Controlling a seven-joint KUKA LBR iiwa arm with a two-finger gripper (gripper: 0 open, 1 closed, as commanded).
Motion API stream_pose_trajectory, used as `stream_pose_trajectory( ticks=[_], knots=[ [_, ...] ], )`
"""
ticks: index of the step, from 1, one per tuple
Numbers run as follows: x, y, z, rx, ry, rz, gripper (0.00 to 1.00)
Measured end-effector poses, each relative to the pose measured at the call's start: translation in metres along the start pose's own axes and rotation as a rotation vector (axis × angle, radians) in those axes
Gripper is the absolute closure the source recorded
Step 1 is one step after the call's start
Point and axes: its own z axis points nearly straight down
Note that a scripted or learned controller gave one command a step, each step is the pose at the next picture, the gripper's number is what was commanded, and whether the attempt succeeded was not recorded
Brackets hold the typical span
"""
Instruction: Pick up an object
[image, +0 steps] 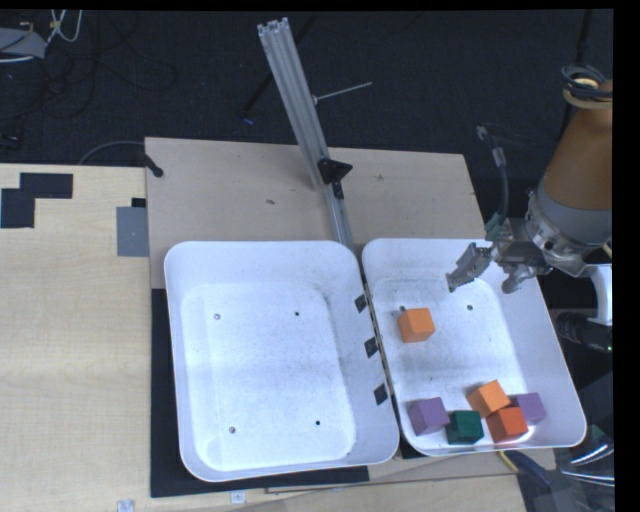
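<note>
Arm: I have the grey arm with its orange band coming in from 3 o'clock, its wrist over the upper right corner of the right-hand shallow white plastic bin.

Claw: the two-finger metal claw hangs over the 1 o'clock part of that bin. I read it as released, its two fingers spread apart with bare white bin floor between them. Nothing sits in it.

Nearest target: a single orange cube lies alone on the bin floor, at about 8 o'clock from the claw, near but clearly apart from it.

Cluster: at the bin's 5 o'clock corner I see a purple cube, a dark green cube, a second orange cube, a red-orange cube and a smaller purple cube. They are packed close, several touching.

Other bin: the left-hand shallow white bin sits beside the first on the pale wooden worktop, their rims meeting at the middle.

Progress: by my judgement the pick is not yet made. Every block rests on the bin floor and the claw is above them, carrying nothing.

Left to do: choose a block, line up over it, descend, clench and lift. The lone orange cube looks the easier choice to me, since it has free space on all sides; the corner cluster leaves little room for fingers.
</note>
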Motion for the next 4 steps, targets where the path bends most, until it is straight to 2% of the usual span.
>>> stream_pose_trajectory(
  ticks=[1, 2, 3, 4],
  knots=[
    [0.020, 0.004, 0.132, 0.009, 0.002, -0.003, 0.00],
    [0.016, 0.005, 0.118, 0.003, 0.000, 0.006, 1.00],
    [0.016, 0.005, 0.118, 0.002, 0.000, 0.011, 0.00],
    [0.004, 0.028, 0.182, -0.001, 0.001, -0.003, 0.00]
  ],
)
